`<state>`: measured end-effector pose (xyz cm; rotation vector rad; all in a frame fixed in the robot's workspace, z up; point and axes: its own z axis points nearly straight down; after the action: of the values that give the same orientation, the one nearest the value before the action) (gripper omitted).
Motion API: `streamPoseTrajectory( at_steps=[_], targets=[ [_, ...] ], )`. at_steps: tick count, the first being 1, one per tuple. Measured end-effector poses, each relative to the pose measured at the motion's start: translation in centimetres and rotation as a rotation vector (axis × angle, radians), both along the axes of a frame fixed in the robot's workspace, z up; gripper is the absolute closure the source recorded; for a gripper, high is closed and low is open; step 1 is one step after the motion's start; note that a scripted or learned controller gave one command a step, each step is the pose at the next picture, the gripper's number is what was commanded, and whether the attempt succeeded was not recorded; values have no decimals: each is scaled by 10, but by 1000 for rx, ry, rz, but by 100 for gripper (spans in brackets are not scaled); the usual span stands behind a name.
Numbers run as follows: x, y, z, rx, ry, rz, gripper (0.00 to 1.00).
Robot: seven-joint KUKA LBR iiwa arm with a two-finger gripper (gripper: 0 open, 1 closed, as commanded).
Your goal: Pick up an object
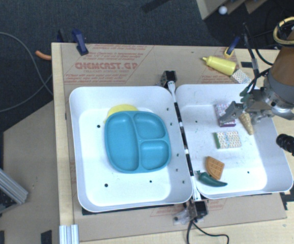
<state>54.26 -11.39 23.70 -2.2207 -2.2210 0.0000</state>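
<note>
1. Nearest the camera, a green pepper point(211, 180) and a waffle point(214, 167) lie in the right bin point(269, 179).
2. My gripper point(237, 114) hovers over the far packet point(223, 113); whether my jaws are open or closed, I cannot tell.
3. Approach stage, I judge: next, descend and close squarely.

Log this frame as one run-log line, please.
arm: over right bin | gripper: above small patterned packet, grasp unconfirmed | left bin: blue divided tray

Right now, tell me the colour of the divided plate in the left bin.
Light blue divided plate, seen in the camera view.
</note>
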Motion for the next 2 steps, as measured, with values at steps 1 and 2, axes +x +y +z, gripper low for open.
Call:
streamPoseTrajectory(
  at_steps=[1,2],
  targets=[
    [-26,-16,-132,0,2,-1,0],
    [32,-10,-148,-5,-10,0,0]
  ],
)
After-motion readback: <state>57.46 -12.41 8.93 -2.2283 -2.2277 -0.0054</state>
